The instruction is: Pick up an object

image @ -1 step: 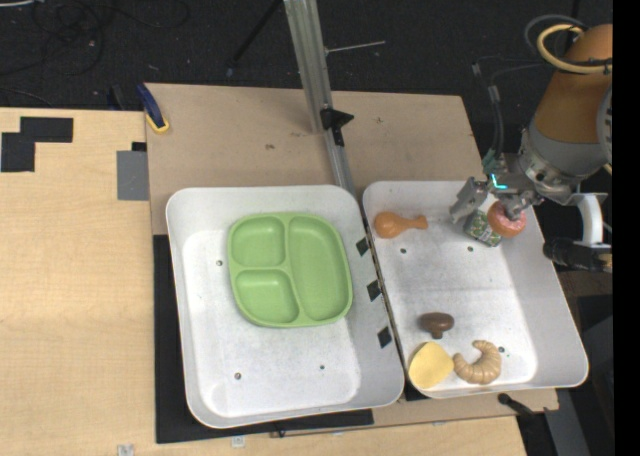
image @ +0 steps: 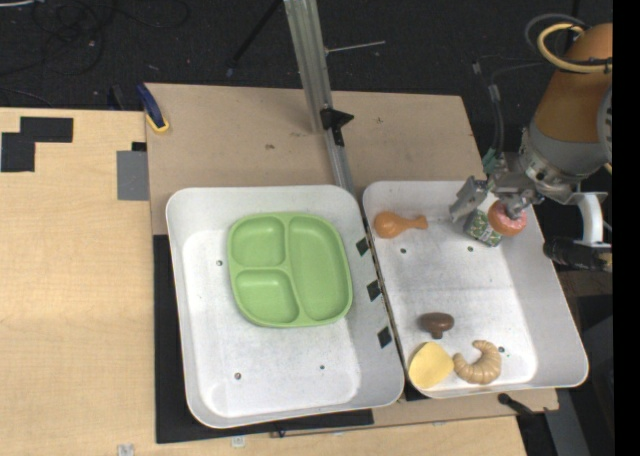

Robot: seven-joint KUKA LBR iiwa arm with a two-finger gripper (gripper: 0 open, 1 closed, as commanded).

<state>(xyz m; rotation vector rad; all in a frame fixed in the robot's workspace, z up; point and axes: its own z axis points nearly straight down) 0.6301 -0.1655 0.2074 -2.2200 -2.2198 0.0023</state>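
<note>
The grey arm (image: 572, 114) reaches in from the right, its orange band above the wrist and the wrist angled downward to the left. Below it the two-finger gripper (image: 490, 206) hangs low with its fingers spread apart.

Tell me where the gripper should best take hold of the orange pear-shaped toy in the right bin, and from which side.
Probably across the narrow neck of the orange pear-shaped toy, coming straight down from above. It lies flat on the floor of the right white bin, bulb toward the bin divider and thin end pointing toward the gripper. The neck looks slimmer than the bulb, so fingers closing across its long axis should straddle it more easily.
</note>
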